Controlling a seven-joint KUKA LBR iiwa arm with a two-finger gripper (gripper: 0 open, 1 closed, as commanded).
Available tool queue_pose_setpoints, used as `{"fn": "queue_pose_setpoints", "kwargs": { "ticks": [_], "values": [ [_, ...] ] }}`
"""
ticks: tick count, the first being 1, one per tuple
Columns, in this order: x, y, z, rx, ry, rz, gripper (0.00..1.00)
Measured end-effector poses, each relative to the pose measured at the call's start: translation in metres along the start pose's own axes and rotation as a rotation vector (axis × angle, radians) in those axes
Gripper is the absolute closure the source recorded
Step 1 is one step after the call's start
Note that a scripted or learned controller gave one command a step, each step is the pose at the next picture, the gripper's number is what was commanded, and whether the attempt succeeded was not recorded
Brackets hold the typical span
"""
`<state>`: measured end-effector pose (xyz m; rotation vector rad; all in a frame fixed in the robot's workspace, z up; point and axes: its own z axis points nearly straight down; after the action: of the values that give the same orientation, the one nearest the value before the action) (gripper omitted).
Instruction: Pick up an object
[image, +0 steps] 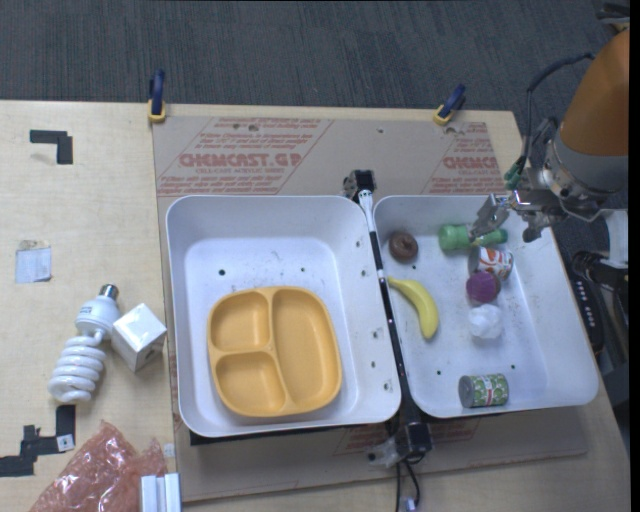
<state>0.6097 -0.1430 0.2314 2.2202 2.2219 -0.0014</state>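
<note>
Green cylinder, the likely target, lies on its side at the far end of the right bin. The tool hangs just right of it, touching or nearly so; whether its fingers are spread cannot be told. Nearby lie a banana, a purple ball, a can. A yellow divided plate sits in the left bin.
</note>
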Motion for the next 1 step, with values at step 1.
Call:
{"fn": "queue_pose_setpoints", "kwargs": {
  "ticks": [1],
  "values": [
    [0.0031, -0.0415, 0.1267, 0.0, 0.0, 0.002, 0.0]
  ]
}}
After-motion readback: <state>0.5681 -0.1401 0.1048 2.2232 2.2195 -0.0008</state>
